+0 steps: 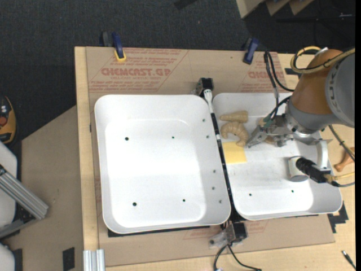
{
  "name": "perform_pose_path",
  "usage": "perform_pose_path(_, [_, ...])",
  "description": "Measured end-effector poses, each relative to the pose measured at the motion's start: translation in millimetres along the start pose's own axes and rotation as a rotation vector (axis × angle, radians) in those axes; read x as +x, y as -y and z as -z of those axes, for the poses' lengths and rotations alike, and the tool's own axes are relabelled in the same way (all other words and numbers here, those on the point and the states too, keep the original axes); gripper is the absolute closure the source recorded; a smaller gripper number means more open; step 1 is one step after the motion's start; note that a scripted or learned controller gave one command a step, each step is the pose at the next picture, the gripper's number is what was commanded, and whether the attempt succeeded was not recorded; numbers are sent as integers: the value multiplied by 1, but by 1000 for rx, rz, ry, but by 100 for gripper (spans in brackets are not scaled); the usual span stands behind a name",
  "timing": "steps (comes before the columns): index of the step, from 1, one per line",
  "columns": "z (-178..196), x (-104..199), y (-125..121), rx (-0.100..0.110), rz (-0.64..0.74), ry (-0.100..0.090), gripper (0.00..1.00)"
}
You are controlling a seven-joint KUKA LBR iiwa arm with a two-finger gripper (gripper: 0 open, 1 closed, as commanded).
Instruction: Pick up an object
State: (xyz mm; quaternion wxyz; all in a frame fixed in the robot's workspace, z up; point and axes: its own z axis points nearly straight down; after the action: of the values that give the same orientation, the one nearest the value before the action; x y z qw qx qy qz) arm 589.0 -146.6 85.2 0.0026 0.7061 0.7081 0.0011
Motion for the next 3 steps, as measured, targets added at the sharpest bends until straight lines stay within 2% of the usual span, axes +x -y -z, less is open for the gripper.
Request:
perform_pose_path(1, [0,-50,-16,1,-4,1,0])
perform_pose_path(2, [0,-10,-81,-3,3,0,0])
perform_pose_path(3, [86,-55,-58,-4,-6,4,0])
